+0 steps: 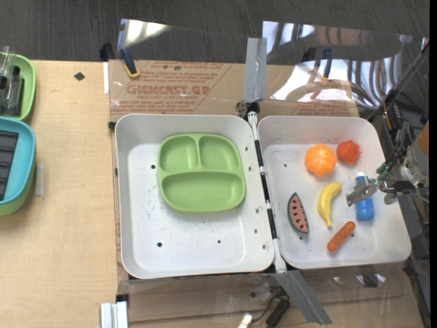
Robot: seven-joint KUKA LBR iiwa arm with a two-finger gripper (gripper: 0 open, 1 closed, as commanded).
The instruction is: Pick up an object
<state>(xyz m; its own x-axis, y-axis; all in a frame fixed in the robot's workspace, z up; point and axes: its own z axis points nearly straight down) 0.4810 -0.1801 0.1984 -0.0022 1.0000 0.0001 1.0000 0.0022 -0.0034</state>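
hovering at the right bin's (pixel 382 255) right side, your gripper (pixel 365 191) is sitting over the blue bottle (pixel 364 203); i cannot tell its grip state. the bottle is lying beside the banana (pixel 328 202).

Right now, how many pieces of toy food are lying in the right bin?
5. The orange and tomato lie at the back, the banana in the middle, the watermelon slice to its left, the carrot at the front. The gripper may hide more.
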